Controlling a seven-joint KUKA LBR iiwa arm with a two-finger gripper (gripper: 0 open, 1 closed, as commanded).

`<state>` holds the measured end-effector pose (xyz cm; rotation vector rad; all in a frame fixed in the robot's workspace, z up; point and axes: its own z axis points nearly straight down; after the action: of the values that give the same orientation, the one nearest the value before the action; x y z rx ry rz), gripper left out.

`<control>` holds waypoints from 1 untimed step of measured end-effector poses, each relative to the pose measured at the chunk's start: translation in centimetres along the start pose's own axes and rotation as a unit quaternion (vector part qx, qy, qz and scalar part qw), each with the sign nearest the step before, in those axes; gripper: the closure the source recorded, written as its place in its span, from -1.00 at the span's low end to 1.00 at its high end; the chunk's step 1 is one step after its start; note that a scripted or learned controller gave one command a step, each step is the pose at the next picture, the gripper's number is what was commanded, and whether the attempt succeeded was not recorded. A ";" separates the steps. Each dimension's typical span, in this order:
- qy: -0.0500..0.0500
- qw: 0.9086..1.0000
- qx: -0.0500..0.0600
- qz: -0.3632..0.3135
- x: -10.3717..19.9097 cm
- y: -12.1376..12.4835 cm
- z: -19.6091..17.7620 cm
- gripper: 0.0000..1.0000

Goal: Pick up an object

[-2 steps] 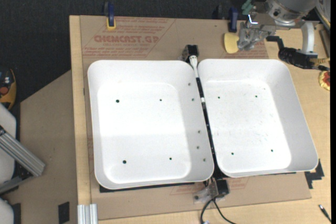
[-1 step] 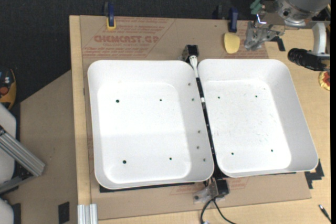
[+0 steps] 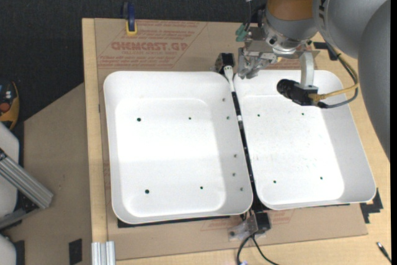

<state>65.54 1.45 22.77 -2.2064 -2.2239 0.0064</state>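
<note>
Grey arm [image 3: 360, 3] bulk looms closest, its gripper [image 3: 249, 66] low over the far corner of the right bin [image 3: 310, 192], just beside the rim shared with the left bin [image 3: 124, 152]. Whether the gripper is parted or closed I cannot tell, nor where the object lies; anything beneath the gripper is hidden. A good try likely means descending clear of that rim and closing only once something sits squarely inside. Count: two bins, one arm, one gripper.
</note>
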 end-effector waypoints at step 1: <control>-0.001 1.000 -0.010 0.001 5.0 1.2 -8.9 1.00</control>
<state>66.80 6.39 31.62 -2.2185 -2.2335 -0.0155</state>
